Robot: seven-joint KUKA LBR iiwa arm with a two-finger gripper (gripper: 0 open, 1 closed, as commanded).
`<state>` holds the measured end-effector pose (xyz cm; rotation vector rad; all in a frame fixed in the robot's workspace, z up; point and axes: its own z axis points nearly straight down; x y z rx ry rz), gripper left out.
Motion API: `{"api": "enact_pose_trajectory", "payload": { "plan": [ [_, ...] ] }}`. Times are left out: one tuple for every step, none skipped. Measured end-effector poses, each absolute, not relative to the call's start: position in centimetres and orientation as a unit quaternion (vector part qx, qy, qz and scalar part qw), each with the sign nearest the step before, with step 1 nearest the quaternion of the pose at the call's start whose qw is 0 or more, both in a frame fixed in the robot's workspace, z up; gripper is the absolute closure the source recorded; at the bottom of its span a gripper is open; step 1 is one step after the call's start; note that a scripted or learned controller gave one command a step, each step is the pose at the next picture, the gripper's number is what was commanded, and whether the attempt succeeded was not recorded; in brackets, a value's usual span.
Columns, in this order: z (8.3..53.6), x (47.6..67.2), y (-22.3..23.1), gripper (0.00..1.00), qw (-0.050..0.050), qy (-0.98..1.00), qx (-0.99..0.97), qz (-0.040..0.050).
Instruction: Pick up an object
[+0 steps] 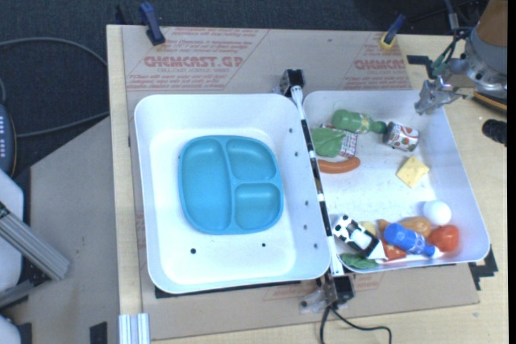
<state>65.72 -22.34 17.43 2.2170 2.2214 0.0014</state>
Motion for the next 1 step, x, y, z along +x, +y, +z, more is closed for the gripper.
{"api": "enact_pose_trajectory", "payload": {
  "plan": [
    [18.52,65.80,-22.36,1.00,0.004,0.708,0.706,0.0004]
  ]
}}
